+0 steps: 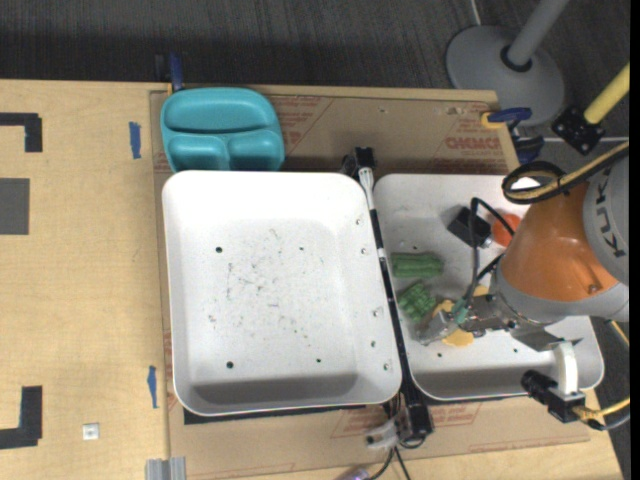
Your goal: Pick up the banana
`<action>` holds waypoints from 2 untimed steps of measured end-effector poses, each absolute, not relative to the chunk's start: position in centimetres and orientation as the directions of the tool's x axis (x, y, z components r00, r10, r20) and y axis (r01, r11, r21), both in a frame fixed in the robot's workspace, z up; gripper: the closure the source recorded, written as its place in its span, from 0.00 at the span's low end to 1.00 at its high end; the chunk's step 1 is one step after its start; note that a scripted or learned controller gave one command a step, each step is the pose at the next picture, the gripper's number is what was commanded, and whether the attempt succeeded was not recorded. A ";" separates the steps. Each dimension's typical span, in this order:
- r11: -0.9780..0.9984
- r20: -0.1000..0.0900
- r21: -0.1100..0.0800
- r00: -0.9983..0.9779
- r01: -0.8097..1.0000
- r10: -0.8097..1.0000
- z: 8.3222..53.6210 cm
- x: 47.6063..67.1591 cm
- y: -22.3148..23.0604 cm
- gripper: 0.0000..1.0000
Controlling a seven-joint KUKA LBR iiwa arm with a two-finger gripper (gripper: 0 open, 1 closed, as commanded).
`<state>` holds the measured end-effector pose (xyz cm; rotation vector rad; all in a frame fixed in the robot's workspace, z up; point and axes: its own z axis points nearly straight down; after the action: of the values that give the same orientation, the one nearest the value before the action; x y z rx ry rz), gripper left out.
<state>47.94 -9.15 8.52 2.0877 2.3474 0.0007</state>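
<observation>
Near edge first: gripper (pixel 452 320) sits low in the right bin (pixel 490 378), arm (pixel 555 258) reaching in from the right, orange band above the wrist.

Key relation: a yellow piece, which I take for the banana (pixel 459 339), lies directly under and just toward the near side of the fingertips, touching or nearly touching the tool. Most of it is hidden by the gripper body, so its long axis can't be read. Can't tell if the fingers are spread or pinching; the tip is a dark cluster with a green object (pixel 417 301) right against it on the left.

My read: the grasp is at or close to contact, but nothing confirms a hold. Risk: the green clutter is close enough to get caught along with or instead of the banana.

Further back in the same bin: a second green object (pixel 415 266), just beyond the first, clear of the tool.

Surface: smooth white bin floor, shallow walls; the banana could slide.

Left bin (pixel 270 288) lies across the divider. Beyond it, a teal tray (pixel 222 128) on the cardboard bench (pixel 80 268).
</observation>
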 end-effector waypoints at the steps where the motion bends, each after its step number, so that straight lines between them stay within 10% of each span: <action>1: 0.117 0.000 0.000 -0.117 0.993 0.993 8.5 47.9 -9.1 0.00; 2: -0.319 0.002 0.000 0.319 0.948 0.948 8.5 47.9 -9.8 0.00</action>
<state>47.94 -9.76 8.50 2.5520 1.8333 0.0023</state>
